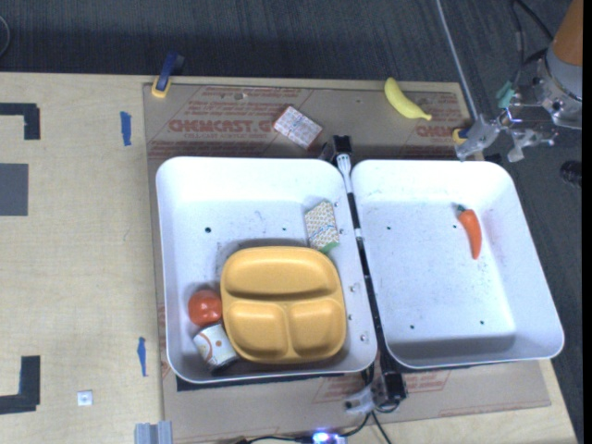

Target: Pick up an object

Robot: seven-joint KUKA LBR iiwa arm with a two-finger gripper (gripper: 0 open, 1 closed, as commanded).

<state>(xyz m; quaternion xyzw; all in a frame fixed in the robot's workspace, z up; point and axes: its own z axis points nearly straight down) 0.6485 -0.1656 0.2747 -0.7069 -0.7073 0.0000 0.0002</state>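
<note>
A small orange carrot [471, 232] lies near the far right side of the right bin [435, 340]. In the left bin [185, 192] sit a yellow divided plate [282, 302], a red tomato-like ball [203, 305], a small white and orange cup [215, 346] on its side, and a patterned packet [321, 225]. My gripper [497, 140] hangs above the far right corner of the right bin, past its rim. It is open, with nothing between its fingers, and stands well above and behind the carrot.
A yellow banana [405, 100] and a patterned card [297, 126] lie on the cardboard behind the bins. A blue clamp [166, 72] grips the cardboard's far left corner. A thin rod [450, 35] slants down toward the gripper.
</note>
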